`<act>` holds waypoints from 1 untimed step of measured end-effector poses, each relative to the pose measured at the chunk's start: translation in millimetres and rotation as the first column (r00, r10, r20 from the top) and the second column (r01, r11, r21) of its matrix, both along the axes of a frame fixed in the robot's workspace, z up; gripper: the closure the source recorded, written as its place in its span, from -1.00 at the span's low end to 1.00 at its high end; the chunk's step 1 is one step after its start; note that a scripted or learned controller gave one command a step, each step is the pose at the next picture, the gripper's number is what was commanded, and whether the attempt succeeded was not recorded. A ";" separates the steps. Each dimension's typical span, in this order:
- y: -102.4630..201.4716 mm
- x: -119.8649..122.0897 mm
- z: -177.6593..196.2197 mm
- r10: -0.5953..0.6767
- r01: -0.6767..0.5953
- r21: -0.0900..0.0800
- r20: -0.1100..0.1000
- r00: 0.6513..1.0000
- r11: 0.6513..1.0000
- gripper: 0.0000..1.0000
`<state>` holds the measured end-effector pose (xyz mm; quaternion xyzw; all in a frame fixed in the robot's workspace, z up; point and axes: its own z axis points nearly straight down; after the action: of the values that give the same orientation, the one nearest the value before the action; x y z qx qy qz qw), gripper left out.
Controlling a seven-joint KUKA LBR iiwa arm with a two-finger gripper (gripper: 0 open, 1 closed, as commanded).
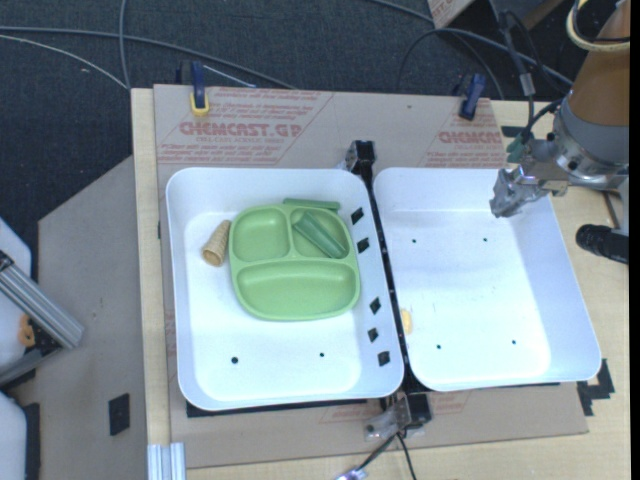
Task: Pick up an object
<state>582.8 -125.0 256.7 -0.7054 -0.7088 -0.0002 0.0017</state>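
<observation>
The gripper (508, 196) hangs over the right bin's (520, 358) far right corner with nothing visibly in its grasp, while the pickable things lie well apart to its left in the left bin (270, 378): a green divided plate (295, 273) and, just beside it, a small cone (215, 243).

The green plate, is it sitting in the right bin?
No, the green plate lies in the left bin.

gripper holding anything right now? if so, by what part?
Nothing visibly held. The gripper sits over the right bin's upper right corner with no object at it. The green divided plate and the ice cream cone lie in the left bin.
</observation>
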 end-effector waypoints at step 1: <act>53.5 -9.5 4.9 0.001 -0.001 0.001 0.000 1.000 1.000 1.00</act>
<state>573.3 -71.5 261.6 -0.7051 -0.7091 -0.0005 0.0018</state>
